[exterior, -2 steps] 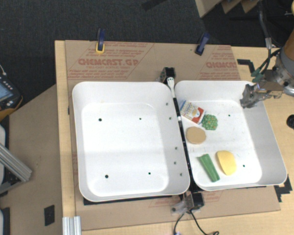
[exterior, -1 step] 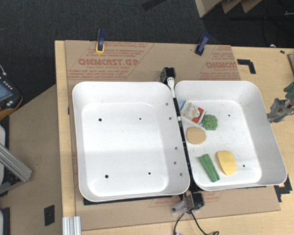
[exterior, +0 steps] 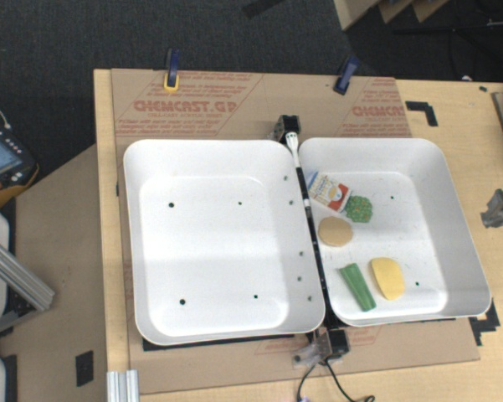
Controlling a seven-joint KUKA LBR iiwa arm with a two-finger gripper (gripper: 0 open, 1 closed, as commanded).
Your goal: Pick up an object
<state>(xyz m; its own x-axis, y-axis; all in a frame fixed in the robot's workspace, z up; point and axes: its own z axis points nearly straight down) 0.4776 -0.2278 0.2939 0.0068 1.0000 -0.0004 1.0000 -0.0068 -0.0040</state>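
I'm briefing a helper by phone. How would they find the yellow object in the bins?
Look in the right-hand white bin, toward its near edge. The yellow object lies there, just right of a green stick and below a tan disc. It alone is yellow, a rounded block.

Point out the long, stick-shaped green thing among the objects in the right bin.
The green stick, lying beside the yellow piece. The other green item is round and bumpy.
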